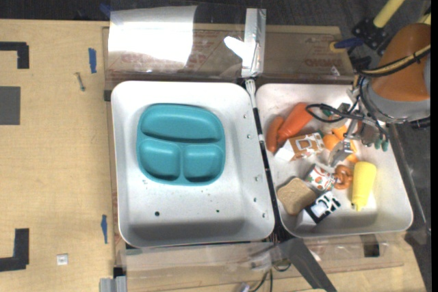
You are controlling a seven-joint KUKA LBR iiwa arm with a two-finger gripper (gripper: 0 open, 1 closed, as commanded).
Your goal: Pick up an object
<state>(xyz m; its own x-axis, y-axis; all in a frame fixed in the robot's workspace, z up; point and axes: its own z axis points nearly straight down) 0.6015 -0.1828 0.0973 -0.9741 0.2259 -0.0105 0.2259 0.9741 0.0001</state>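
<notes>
Hovering my gripper low over the right bin, I've set it among the clutter near the carrot and yellow bottle, where something should be grabbable; I can't tell how its tips stand.

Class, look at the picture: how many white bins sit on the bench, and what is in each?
2. The left bin holds a teal divided plate. The right bin holds a heap of small objects, including a carrot and a yellow bottle.
</notes>
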